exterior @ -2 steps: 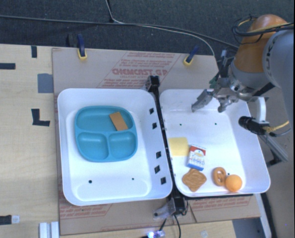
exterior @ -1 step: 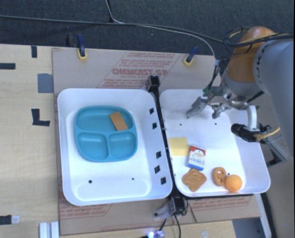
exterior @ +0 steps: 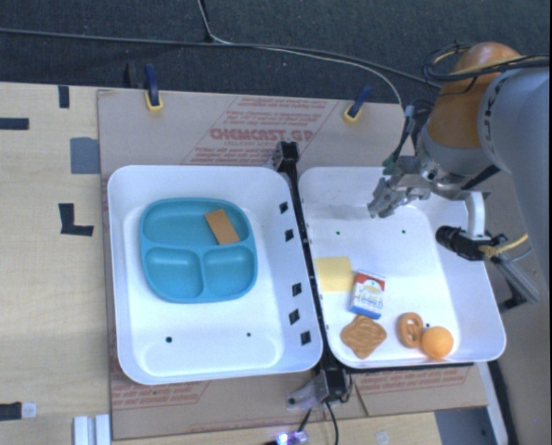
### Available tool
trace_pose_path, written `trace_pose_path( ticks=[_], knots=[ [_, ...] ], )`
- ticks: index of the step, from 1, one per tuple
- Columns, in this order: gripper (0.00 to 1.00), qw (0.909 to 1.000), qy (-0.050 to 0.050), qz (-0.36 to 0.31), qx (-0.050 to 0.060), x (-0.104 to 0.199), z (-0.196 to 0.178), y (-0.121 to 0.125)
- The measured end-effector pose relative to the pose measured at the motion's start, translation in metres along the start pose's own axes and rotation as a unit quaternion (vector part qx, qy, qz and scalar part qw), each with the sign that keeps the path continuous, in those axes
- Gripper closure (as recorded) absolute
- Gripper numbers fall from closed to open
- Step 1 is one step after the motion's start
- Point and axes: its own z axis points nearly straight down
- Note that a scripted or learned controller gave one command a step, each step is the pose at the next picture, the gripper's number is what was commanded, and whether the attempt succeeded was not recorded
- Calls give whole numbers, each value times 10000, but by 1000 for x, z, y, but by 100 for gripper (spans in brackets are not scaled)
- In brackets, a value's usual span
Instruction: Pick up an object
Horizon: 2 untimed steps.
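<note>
Left bin (exterior: 127,248) holds a blue divided tray (exterior: 199,250); a tan block (exterior: 223,226) lies tilted in its top compartment. Right bin (exterior: 461,286) holds, along its near side, a yellow block (exterior: 333,273), small carton (exterior: 368,296), brown cracker (exterior: 363,336), pretzel (exterior: 410,328) and orange ball (exterior: 437,342). My claw (exterior: 383,204) hovers over the right bin's far part, well apart from those; can't tell its state.

Even, soft overhead light; the white bins (exterior: 387,239) glare slightly, shadows stay faint. The picture is grainy and soft, the arm (exterior: 498,109) somewhat blurred.
</note>
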Motion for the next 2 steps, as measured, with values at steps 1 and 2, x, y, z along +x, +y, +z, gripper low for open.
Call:
trace_pose_path(
  ticks=[1, 2],
  knots=[
    [100, 10000, 3, 9, -26, -1, -43, 4],
    [100, 10000, 4, 8, -24, -1, -74, 5]
  ],
)
